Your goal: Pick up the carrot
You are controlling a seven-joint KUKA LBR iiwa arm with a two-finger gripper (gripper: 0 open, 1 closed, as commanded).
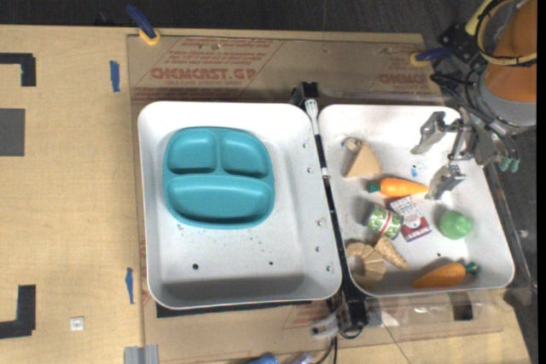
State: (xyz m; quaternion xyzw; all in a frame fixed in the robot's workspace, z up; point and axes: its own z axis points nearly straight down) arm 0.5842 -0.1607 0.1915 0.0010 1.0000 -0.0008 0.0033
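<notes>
Two orange plastic carrots [403,186] lie in the right white bin [503,247] — one just beside my metal two-finger gripper [445,151], one near the front rim — and with fingers apart, holding nothing, the grasp isn't yet made.

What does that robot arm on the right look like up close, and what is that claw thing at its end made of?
The arm is rounded, with a broad orange band above a grey wrist. A yellow hose and dark cables run along its upper part. At its end sits the gripper, a small silvery metal assembly with two thin fingers and exposed linkages, looking more like bare machinery than the smooth arm.
</notes>
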